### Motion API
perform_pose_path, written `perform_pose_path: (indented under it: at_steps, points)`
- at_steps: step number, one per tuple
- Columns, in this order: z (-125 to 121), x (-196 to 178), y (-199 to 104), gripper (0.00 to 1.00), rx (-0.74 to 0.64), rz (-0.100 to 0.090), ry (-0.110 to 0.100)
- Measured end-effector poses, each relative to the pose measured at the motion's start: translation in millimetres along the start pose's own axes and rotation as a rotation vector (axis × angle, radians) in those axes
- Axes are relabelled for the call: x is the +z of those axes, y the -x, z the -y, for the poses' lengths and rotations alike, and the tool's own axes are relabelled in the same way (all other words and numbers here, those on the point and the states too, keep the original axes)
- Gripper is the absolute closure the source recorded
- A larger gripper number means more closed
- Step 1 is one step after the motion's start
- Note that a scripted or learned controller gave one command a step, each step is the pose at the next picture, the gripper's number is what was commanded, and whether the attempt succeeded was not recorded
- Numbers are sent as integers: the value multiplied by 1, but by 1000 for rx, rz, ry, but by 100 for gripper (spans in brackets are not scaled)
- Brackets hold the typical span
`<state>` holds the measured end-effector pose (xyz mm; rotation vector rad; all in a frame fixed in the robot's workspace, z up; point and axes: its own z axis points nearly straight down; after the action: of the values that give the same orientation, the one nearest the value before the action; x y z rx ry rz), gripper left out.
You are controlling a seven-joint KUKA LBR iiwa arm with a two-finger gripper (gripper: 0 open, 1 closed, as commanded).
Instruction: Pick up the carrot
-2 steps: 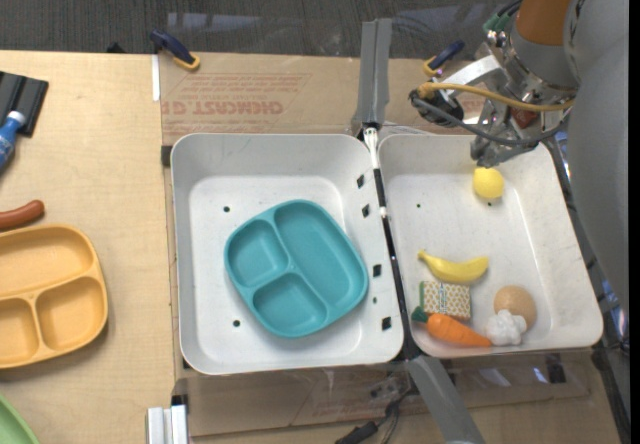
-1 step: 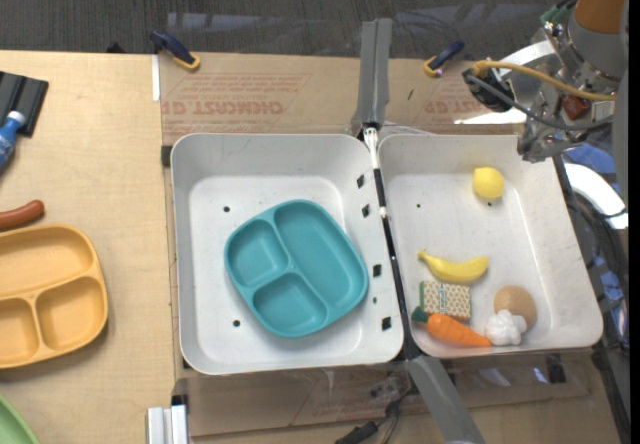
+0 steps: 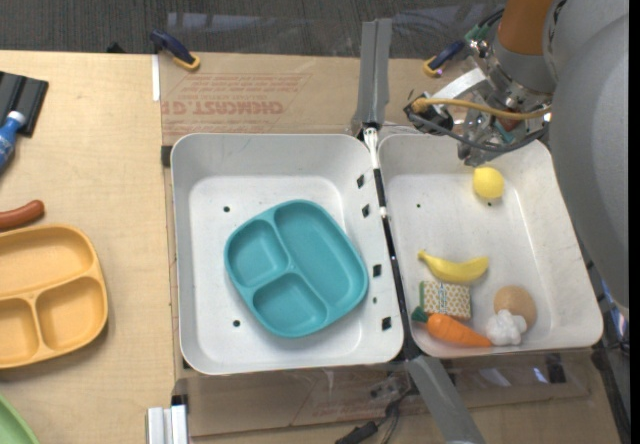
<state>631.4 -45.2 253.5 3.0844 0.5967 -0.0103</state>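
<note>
While the carrot (image 3: 459, 331) lies untouched at the near edge of the right bin (image 3: 560, 232), the pick must be judged as not yet begun; nothing of the task is done so far as can be seen, and approach, descent, grasp and lift all remain.

Position of the gripper (image 3: 487, 148): at the far end of the right bin, just above the lemon (image 3: 488, 184) and well apart from the carrot; no object is seen between its parts; whether they stand apart or together cannot be told at this angle, the wrist and cabling obscuring them.

Position of the carrot: near-left corner of the right bin, lying flat, its length running roughly left to right; green leafy end toward the bin divider, orange taper pointing right.

Condition: orange body, smooth, small dark-green top; apparently a toy, judged firm and light.

Neighbours: a small patterned block (image 3: 446, 299) touching or just beside it on the far side; a white knobbly item (image 3: 506, 327) at its tapered tip; a brown egg-shaped item (image 3: 514, 303) just beyond that; a banana (image 3: 454, 266) farther in.

Crowding on two sides may hinder finger placement.

The left bin (image 3: 200, 232) holds a teal divided plate (image 3: 294, 267), not concerned.
</note>
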Motion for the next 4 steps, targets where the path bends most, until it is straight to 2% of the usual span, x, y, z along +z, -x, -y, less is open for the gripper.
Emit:
perform_pose_path:
  at_steps: [1,2,3,4]
  points:
    - [-33,-56,23,100,182,-4,1]
    - [-33,25,11,100,-12,0,-1]
    - [-51,-70,44,100,141,-3,1]
    - [21,23,18,100,180,-2,0]
